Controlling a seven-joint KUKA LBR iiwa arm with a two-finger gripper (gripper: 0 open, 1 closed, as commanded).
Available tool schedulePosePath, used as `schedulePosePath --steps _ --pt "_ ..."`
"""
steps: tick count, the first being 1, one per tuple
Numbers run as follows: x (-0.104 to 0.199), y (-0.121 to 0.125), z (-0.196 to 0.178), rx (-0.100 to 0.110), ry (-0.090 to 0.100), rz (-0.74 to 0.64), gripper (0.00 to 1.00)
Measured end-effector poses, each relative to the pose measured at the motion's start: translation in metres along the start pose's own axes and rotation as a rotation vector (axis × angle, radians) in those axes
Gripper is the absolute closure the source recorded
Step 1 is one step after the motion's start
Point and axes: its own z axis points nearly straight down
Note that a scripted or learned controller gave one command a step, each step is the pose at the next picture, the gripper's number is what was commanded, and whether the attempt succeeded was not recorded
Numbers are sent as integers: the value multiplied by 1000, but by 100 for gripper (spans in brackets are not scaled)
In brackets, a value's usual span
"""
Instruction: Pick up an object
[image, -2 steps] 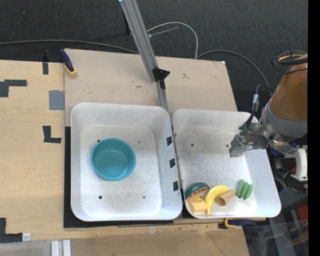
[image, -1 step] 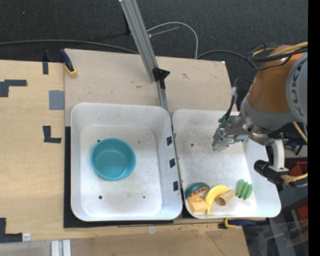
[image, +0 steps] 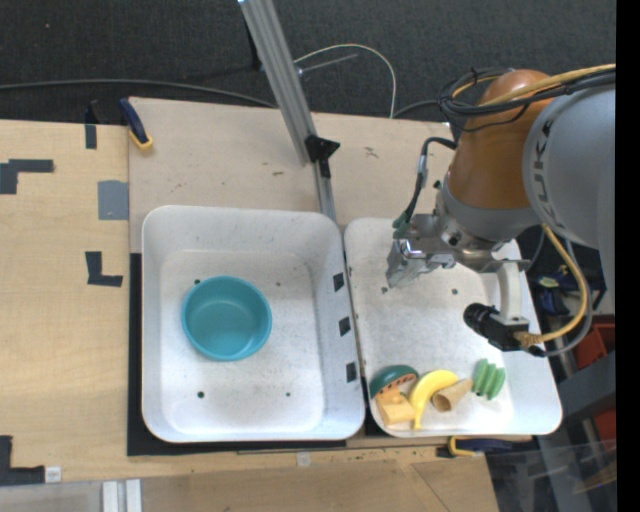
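My gripper (image: 403, 268) hangs over the upper part of the right bin (image: 430, 320), pointing down, with nothing seen between its tips. A yellow banana (image: 432, 386) lies near the bin's front edge. Beside it sit a green and red round piece (image: 392, 380), a tan block (image: 396, 408), a small tan cone (image: 452, 396) and a green ridged piece (image: 489, 379). A teal bowl (image: 227, 318) rests in the left bin (image: 180, 250).
A grey metal pole (image: 290, 90) slants down to the divider between the bins. A black fitting with a yellow cable (image: 500, 328) hangs off the arm over the right bin's right side. The wooden bench (image: 60, 300) surrounds the bins.
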Motion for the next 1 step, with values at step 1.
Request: schedulePosePath --steps 1 --pt "45 31 15 1 -1 2 100"
